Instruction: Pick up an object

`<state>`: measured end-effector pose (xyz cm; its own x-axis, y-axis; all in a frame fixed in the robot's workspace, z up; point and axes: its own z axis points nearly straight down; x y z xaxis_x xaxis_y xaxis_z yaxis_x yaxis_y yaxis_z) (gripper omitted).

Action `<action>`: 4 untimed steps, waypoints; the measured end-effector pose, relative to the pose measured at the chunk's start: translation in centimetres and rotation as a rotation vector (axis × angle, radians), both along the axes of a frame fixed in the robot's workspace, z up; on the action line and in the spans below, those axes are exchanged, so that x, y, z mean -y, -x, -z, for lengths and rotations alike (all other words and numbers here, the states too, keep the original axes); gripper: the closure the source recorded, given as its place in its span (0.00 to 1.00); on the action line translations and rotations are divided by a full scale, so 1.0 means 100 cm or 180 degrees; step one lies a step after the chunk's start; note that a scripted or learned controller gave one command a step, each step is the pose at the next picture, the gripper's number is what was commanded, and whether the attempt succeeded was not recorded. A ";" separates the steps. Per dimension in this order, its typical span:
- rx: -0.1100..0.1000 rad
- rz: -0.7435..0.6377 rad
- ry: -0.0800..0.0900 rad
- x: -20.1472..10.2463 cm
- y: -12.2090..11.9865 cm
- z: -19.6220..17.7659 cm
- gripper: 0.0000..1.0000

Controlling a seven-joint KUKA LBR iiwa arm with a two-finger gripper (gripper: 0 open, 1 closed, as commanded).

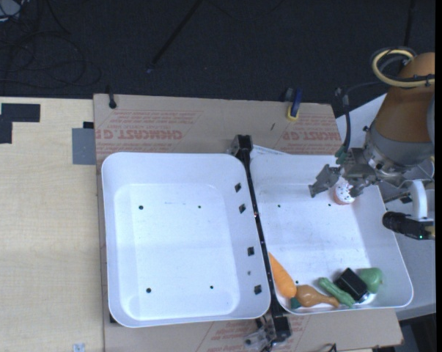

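Here the tool [336,184] hangs over the right bin's [316,229] far right part with a small white-and-pink thing [344,193] pinched in it; toys [330,290] crowd the near corner.

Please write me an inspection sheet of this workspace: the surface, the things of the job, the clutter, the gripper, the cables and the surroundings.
Surface: two white bins side by side on a cardboard sheet; left bin, right bin.
Job's things: orange carrot-shaped piece, tan piece, green piece, black block and green round piece, huddled in the right bin's near corner.
Clutter: small pale round object under the gripper.
Gripper: gripper over the right bin's far side; finger state unclear.
Cables: yellow loop on the arm; dark cables on the floor.
Surroundings: blue clamp at the cardboard's far edge.
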<state>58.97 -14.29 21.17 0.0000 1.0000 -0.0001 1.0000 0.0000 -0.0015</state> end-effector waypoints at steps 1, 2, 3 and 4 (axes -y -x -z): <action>-0.0004 -0.0002 -0.0002 0.001 0.000 -0.010 1.00; -0.0039 -0.0013 -0.0016 -0.062 -0.006 0.096 1.00; -0.0014 0.0005 -0.0004 -0.058 -0.008 0.080 1.00; -0.0019 0.0020 -0.0006 -0.056 -0.007 0.071 1.00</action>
